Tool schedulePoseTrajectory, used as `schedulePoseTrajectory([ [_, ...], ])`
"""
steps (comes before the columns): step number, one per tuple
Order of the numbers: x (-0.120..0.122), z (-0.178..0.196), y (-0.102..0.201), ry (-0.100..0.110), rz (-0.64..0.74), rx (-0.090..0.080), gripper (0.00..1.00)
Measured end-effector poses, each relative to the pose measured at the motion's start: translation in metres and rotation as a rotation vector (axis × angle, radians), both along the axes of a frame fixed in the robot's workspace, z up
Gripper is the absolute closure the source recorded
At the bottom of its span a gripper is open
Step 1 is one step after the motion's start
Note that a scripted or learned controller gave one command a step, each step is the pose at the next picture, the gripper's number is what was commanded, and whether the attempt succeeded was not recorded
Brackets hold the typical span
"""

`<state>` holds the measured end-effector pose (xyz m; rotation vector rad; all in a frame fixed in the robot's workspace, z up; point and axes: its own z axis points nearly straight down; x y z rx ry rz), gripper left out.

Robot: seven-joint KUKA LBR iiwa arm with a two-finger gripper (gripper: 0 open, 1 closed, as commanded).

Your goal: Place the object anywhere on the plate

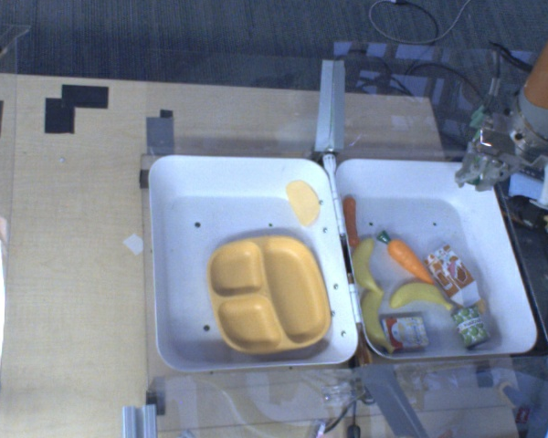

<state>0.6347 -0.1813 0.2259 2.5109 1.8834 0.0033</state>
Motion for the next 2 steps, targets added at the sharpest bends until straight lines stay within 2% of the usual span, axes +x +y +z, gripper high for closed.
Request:
schedulePoseTrajectory([
  [1, -0.037, -0.051, 0.073, 0.001, -0.030, 0.001, 1.00],
  [2, -0.108, -0.041, 0.164, 0.001, 0.003, 0.002, 1.00],
])
